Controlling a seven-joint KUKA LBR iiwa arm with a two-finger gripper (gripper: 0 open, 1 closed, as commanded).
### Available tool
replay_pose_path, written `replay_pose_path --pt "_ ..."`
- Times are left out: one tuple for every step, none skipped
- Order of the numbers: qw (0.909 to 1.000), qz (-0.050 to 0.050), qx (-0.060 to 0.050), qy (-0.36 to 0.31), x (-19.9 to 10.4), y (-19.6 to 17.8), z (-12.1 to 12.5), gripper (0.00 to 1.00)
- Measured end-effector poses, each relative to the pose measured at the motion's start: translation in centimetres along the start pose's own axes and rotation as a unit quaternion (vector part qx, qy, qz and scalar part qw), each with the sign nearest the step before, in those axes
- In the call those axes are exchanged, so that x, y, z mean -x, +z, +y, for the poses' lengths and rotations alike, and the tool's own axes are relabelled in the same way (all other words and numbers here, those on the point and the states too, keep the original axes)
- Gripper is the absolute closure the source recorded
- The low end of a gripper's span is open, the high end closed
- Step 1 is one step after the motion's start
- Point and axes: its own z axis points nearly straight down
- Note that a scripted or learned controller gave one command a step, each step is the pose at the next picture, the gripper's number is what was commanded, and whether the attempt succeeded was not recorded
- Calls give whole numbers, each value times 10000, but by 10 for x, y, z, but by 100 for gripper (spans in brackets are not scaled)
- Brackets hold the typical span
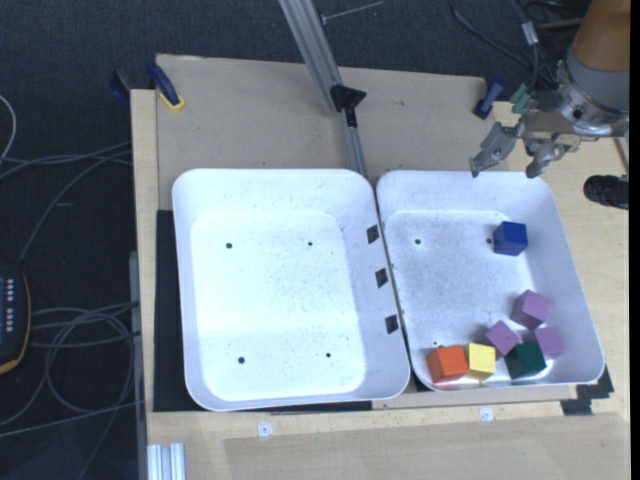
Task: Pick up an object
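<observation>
Occupying the bench's 9 o'clock half, the left bin (280, 288) offers bare floor. Right bin (400, 268): blocks (492, 353) crowd its 5 o'clock corner; blue cube (510, 238) sits apart. Gripper (510, 158), fingers spread, holding nothing, hovers above its 12 o'clock rim.

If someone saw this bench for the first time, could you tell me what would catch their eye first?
Probably the bright blocks bunched in the near corner of the right bin: an orange block, a yellow block, a green block and three purple ones around them. A lone blue block sits apart, farther back in the same bin. The hand hangs open, holding nothing, over that bin's far rim, below the arm's orange band.
</observation>
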Motion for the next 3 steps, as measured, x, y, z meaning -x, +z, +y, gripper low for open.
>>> replay_pose_path --pt "10000 0 0 0 0 0 0 0" --pt "10000 3 -31 -1 -10 58 1 0" --pt "10000 2 -27 8 -13 103 -6 0"
